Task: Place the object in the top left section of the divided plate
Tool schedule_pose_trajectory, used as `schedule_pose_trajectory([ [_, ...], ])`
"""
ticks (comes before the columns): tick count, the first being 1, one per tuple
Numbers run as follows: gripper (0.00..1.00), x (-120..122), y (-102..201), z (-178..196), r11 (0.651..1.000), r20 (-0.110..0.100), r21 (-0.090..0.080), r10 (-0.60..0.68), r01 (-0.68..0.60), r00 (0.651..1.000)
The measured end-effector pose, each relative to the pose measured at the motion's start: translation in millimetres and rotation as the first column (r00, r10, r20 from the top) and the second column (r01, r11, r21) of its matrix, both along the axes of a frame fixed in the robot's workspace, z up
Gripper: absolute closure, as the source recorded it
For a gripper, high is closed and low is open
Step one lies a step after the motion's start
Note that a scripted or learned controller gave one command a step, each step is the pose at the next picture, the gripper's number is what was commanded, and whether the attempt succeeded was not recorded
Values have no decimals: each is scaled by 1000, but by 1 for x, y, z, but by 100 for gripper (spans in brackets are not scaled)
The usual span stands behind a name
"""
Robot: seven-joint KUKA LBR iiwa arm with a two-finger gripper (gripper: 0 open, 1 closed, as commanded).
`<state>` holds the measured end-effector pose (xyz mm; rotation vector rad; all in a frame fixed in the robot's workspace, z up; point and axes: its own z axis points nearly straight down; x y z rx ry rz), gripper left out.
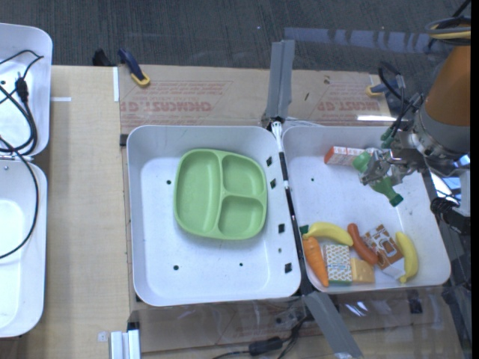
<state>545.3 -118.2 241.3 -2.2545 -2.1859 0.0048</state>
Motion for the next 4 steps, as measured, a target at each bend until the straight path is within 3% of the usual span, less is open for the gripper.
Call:
schedule_pose_trajectory([
  [1,100,107,64,-51,996,1,0,85,-85,996],
  [2,100,114,133,-50,992,2,0,130,-130,992],
  [3,0,114,133,-50,992,2,-1,129,-129,992],
  [4,100,114,133,-42,991,2,-3,132,-132,991],
])
